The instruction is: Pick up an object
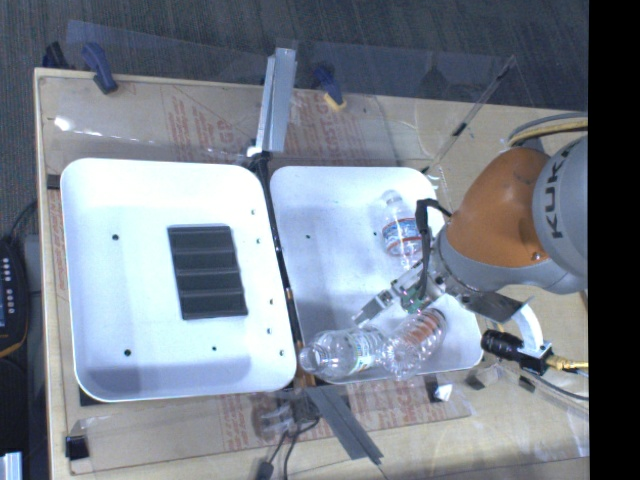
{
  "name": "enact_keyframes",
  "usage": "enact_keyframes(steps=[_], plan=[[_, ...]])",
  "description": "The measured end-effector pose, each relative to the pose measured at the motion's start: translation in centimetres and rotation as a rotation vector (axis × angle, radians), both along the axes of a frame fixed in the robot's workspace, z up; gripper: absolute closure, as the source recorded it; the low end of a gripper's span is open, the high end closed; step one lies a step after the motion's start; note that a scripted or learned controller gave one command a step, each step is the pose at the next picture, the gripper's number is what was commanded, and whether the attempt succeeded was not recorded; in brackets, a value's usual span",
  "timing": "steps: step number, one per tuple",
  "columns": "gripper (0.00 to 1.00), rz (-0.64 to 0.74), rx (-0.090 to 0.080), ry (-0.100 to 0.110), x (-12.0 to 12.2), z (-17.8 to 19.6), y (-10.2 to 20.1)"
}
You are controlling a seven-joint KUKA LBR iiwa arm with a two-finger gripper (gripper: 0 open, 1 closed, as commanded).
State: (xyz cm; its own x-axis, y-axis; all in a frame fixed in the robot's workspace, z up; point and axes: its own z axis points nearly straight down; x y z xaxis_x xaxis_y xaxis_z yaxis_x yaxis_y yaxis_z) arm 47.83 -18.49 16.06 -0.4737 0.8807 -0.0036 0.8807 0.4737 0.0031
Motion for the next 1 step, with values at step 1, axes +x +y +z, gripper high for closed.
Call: enact_keyframes(steps=[1], plan=[[0.00, -0.114, 0.001, 0.005, 3.78, -1.45, -2.59]])
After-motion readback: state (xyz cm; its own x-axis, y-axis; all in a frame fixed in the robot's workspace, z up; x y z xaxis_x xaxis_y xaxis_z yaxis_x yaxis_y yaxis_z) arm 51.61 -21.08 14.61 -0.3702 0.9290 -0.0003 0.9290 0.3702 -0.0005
